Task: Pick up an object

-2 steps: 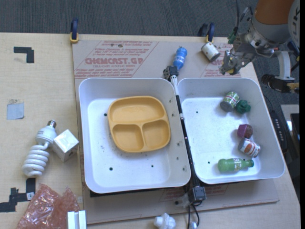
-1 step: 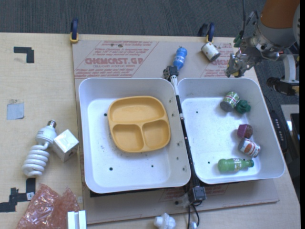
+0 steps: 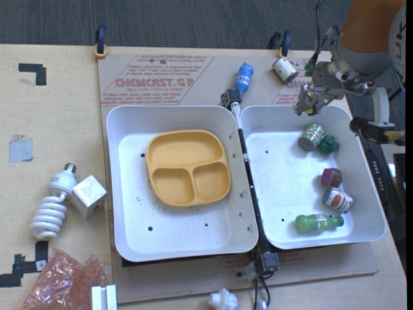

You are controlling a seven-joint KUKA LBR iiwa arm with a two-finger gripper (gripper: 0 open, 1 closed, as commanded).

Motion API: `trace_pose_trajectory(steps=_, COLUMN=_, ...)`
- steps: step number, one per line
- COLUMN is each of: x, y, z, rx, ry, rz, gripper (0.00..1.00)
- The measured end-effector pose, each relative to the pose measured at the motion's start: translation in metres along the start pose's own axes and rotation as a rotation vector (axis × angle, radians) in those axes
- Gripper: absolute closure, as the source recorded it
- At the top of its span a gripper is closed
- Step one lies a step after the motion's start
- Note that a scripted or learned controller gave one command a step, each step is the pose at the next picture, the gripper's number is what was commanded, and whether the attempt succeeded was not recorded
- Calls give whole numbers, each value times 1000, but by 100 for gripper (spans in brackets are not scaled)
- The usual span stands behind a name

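gripper [image 3: 308, 103] hovering over right bin [image 3: 284, 234] top edge — fingers' state, can't tell. Small can [image 3: 313, 135] just below it, beside green object [image 3: 328, 144] — nothing visibly grasped.

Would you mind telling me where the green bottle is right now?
The green bottle lies on its side in the right bin, near its front edge, just below the small red-and-white can.

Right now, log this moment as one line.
gripper above right bin far edge | nothing visibly held | green bottle in bin
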State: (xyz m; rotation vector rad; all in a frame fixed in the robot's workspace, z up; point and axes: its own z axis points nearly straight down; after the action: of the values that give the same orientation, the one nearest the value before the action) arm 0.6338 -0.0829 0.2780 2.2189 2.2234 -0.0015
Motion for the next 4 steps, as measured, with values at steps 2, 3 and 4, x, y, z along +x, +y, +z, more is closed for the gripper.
trace_pose_trajectory(steps=2, x=71, y=18, z=-6, rx=-1, ry=0, rz=0, gripper=100)
trace_pose_trajectory(steps=3, x=65, y=17, z=-27, rx=-1, ry=0, rz=3, gripper=100)
trace_pose_trajectory(steps=4, x=80, y=-7, z=-26, rx=-1, ry=0, rz=0, gripper=100)
